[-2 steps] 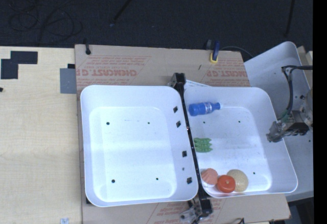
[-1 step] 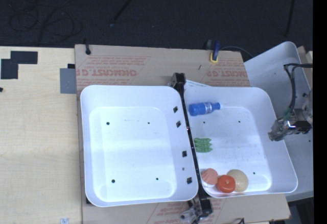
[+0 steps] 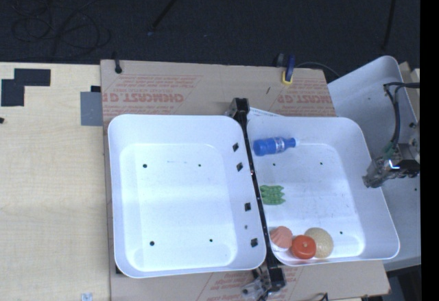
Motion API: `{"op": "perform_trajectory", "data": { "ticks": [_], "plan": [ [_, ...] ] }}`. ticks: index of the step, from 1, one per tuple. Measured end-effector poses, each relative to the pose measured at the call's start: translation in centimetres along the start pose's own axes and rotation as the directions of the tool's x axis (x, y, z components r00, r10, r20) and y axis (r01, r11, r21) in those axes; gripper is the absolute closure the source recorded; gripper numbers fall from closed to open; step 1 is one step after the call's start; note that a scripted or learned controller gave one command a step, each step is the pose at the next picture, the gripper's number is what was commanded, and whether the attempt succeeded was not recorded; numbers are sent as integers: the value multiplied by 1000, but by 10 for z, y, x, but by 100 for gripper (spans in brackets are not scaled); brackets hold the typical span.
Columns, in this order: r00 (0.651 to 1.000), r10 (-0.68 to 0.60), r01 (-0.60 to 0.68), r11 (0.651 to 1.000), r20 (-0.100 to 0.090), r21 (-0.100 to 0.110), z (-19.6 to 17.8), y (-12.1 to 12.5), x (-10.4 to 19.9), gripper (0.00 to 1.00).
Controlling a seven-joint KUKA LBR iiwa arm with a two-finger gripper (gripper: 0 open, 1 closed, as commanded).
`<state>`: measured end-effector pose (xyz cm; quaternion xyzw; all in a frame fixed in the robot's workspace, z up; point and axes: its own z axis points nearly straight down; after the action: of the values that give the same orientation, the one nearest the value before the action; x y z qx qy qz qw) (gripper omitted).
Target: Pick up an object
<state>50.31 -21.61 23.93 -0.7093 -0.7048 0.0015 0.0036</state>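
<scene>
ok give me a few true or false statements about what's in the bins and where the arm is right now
1. The blue bottle lies on its side in the right bin. True.
2. The green object sits in the left bin. False: it lies in the right bin, close to the divider between the bins.
3. The red round object rests at the near edge of the right bin, between a pinkish object and a tan one. True.
4. The gripper holds the blue bottle. False: the gripper is at the right bin's outer rim, well away from the bottle.
5. The blue bottle touches the red round object. False: they lie at opposite ends of the bin.
</scene>
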Motion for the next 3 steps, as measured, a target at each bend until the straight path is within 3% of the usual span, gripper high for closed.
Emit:
{"op": "perform_trajectory", "data": {
  "ticks": [3],
  "plan": [
    [1000,-3,3,1000,-2,4,-28,0,-1,100]
  ]
}}
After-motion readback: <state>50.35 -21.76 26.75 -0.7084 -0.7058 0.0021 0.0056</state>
